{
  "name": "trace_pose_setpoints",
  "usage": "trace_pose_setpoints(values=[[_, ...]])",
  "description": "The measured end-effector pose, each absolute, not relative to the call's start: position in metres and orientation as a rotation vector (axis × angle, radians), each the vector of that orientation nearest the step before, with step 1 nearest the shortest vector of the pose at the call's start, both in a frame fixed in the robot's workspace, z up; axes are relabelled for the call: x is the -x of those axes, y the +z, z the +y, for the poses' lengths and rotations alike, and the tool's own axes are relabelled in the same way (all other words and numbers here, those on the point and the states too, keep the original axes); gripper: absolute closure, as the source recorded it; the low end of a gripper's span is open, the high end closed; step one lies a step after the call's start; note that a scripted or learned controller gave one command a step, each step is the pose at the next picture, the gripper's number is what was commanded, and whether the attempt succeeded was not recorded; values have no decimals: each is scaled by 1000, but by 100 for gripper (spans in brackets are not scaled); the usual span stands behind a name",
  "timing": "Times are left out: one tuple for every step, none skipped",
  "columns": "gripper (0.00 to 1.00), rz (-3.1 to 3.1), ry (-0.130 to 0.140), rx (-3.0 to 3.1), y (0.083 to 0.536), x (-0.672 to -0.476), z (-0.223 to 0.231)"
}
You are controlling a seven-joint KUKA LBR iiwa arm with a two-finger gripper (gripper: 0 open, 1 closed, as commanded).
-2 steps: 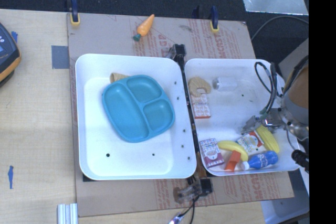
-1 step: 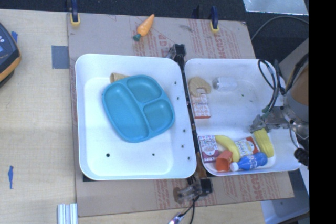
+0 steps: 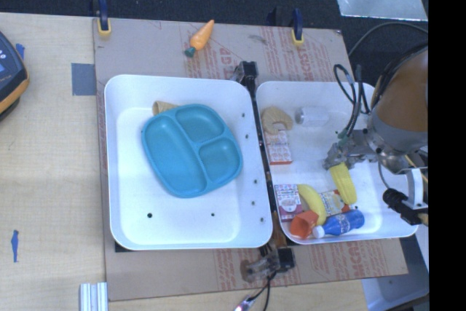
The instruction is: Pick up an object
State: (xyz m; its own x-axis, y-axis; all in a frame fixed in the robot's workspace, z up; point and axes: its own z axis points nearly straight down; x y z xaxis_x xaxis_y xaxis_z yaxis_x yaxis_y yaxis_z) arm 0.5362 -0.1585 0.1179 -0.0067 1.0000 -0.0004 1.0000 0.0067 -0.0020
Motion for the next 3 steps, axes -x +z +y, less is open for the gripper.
trace_pose_setpoints(values=[[100,-2235,1,2228,94,-511,-101],[100,-2225,1,2215,192,-537,-37],[100,-2224,3,2214,222,-550,39]])
